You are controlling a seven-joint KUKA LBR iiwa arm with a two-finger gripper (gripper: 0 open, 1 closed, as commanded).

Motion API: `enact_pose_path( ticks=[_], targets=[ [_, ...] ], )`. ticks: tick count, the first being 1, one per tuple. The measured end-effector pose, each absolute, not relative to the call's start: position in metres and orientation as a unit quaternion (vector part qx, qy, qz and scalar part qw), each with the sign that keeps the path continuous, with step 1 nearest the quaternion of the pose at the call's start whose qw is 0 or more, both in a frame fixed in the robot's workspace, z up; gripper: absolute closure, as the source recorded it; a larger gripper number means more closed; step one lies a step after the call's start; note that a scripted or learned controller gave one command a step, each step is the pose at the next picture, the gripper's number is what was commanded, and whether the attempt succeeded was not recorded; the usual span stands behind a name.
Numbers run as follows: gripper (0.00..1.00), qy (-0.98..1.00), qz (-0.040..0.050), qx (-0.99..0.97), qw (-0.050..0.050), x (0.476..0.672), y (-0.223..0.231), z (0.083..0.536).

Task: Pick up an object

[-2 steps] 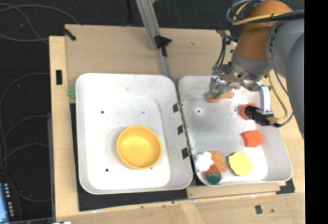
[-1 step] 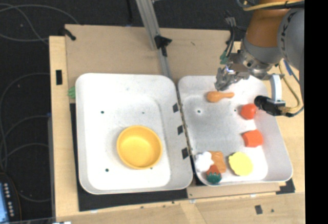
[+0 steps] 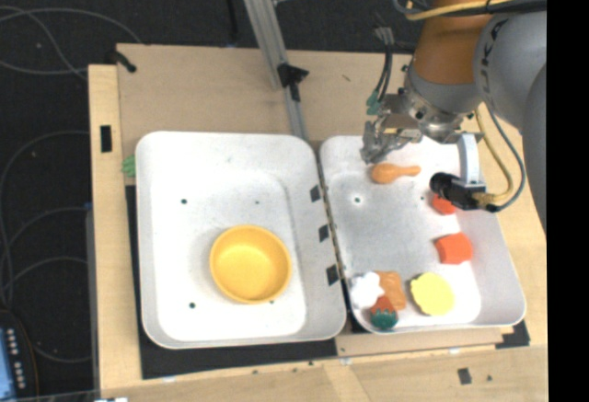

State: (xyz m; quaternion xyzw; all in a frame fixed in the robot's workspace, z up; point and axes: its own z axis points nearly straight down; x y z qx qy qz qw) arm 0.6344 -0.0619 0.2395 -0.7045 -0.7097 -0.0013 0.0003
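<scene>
My gripper [image 3: 383, 143] hangs over the far edge of the right bin [image 3: 386, 225], its fingers open with nothing between them. Just in front of it an orange drumstick-shaped toy [image 3: 394, 173] lies on the bin floor, apart from the fingertips. An orange block [image 3: 454, 248] sits at the bin's right side, and a small red piece [image 3: 444, 203] lies a little beyond it. Along the near edge are a yellow disc [image 3: 433, 294], an orange piece [image 3: 393, 290], a white lump [image 3: 366, 286] and a green piece [image 3: 384, 320].
The left bin [image 3: 184, 189] holds a yellow bowl [image 3: 249, 263] near its front. A slanted metal rail [image 3: 267, 23] runs down to the gap between the bins. The bins' shared rims [image 3: 324, 225] meet in the middle.
</scene>
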Motion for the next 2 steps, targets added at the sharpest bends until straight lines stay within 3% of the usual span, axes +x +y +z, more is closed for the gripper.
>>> enact_pose_path(
  ticks=[2],
  targets=[
    [1.0, -0.71, -0.0011, -0.704, 0.0, 0.632, 0.059, 0.243]
  ],
)
